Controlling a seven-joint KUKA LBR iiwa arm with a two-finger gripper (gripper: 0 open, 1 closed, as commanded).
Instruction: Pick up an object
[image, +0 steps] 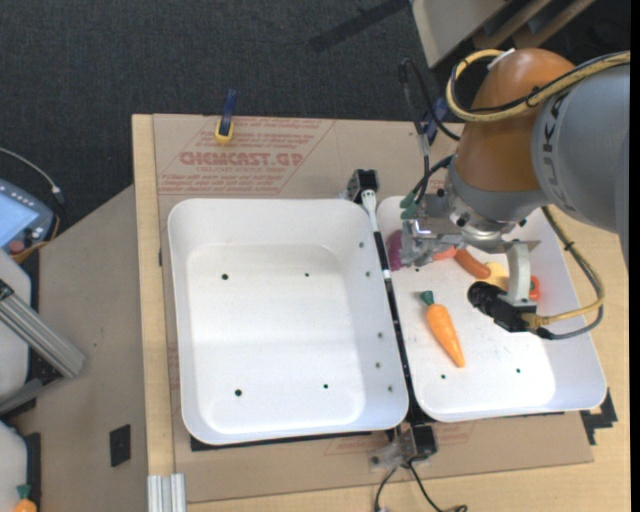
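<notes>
My gripper (422, 238) hangs low over the back left part of the right bin (520, 385), under the grey and orange arm. A small purple object (397, 250) lies just to its left, against the bin's left wall. An orange-red piece (471, 264) lies just to its right, partly under the wrist. An orange toy carrot (444, 330) with a green top rests in the middle of the bin, in front of the gripper and apart from it. A small orange bit (535, 288) shows further right. I see nothing held.
The left bin (190, 300) stands beside the right one, their rims touching along the middle. Both rest on a cardboard sheet (250, 150). A yellow and blue clamp (226, 125) sits at its back edge.
</notes>
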